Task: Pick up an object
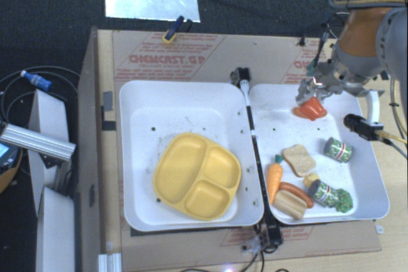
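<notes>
- Orange-red toy pepper is seen in the right bin, near its far wall; it is placed directly under the gripper and appears to be touched by it.
- Whether the pepper is actually gripped cannot be told; the fingertips are blurred against it, and how far they are parted cannot be judged.
- Grey arm is seen reaching in from the right, its orange band uppermost, the wrist hung over the far part of the right bin.
- Further along the same bin a green can is noted, lying on its side, well apart from the pepper.
- A bread slice is found near the bin's middle; a carrot lies just beside it, along the divider.
- A hot dog is lodged at the near edge; a second can and a piece of broccoli are set close together next to it.
- The left bin is occupied by a yellow plate with three compartments, set towards the near right corner.
- Both bins are borne on a cardboard sheet.
</notes>
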`<state>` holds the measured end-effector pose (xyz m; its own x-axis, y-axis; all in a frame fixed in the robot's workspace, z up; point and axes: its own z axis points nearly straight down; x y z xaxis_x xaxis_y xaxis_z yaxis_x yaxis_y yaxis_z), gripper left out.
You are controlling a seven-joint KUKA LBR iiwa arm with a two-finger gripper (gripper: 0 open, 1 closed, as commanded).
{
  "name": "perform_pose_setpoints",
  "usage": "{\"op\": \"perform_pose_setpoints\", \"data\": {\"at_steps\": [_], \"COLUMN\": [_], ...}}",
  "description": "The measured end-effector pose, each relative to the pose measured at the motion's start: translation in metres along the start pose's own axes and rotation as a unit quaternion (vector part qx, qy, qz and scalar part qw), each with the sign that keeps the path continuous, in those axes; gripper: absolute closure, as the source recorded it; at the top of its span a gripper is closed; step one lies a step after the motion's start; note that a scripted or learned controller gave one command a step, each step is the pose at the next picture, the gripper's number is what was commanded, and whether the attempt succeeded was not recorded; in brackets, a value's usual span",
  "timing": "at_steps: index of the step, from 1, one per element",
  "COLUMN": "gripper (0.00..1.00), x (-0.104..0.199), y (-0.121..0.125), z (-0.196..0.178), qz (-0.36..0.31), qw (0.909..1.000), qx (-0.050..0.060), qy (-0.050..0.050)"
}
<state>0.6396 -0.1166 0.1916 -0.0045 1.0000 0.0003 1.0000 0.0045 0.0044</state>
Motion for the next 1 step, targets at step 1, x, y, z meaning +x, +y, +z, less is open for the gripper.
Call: {"op": "perform_pose_setpoints", "data": {"at_steps": [1], "gripper": [1.00], "x": [0.0508], "y": [-0.0363], "z": [-0.0231], "qz": [0.000], "qw": [1.0000], "qx": [0.001], "qy": [0.000]}}
